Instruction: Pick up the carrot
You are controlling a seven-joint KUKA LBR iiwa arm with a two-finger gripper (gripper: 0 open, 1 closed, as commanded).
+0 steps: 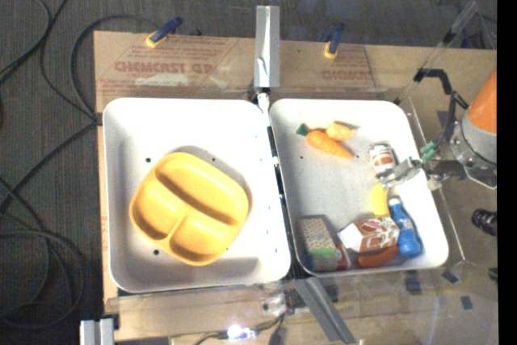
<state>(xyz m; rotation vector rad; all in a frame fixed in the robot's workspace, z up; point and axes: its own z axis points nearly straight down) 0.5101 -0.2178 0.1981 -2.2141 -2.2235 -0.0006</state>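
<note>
1. You find the carrot [327, 142] in the upper left part of the right bin [404, 115], lying on the white floor with its green top toward the bin's upper left corner and its orange tip pointing to the lower right.
2. A small yellow-orange piece [342, 128] lies just beside the carrot, on its upper right.
3. You see the gripper [420, 164] at the right rim of the same bin, near the middle right of the frame; whether it is open or closed cannot be told from here.
4. The carrot sits well to the left of the gripper and a little higher in the frame, apart from it, with bare bin floor and a small can [382, 157] between them.
5. Nothing is visibly in the gripper's hold.
6. The left bin [121, 198] holds a yellow divided tray [190, 206].
</note>
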